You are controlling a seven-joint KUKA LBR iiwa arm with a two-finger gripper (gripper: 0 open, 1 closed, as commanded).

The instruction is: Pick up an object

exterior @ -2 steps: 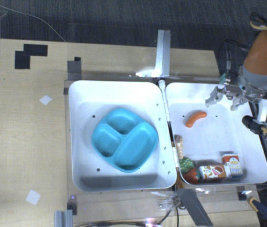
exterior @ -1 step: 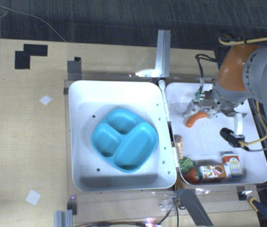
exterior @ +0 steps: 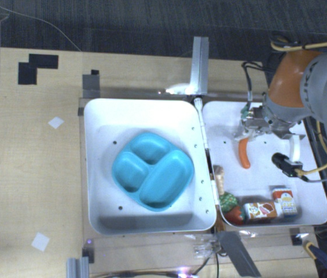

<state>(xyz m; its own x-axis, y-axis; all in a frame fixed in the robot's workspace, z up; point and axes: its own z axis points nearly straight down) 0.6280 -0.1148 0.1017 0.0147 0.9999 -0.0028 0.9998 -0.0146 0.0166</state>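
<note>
A pale wooden bench (exterior: 30,172) carried two shallow white bins side by side, viewed from above at a slant. The left bin (exterior: 102,132) held a blue three-compartment tray (exterior: 153,169), lying near its middle. The right bin (exterior: 319,204) held several small items.

The grey arm (exterior: 325,91), with its orange band (exterior: 287,80) above the wrist, reached in from the right and hung over the upper part of the right bin. Its gripper (exterior: 250,126) sat at the arm's tip, pointing down toward the bin floor. Whether the jaws were apart or together could not be told from this angle.

Directly below the gripper, toward the viewer, lay an orange carrot-like object (exterior: 243,153), the likeliest thing to be picked. Its long axis ran nearly up and down in the picture, with the upper end close beneath the gripper and the lower end leaning slightly right. Nothing was seen held, so the pick looked not yet made.

Along the bin's near edge lay a green and red vegetable toy (exterior: 230,206), a small carton (exterior: 260,210) and another small box (exterior: 285,200), all well apart from the gripper. A small brownish item (exterior: 218,178) lay against the bin's left wall.
</note>
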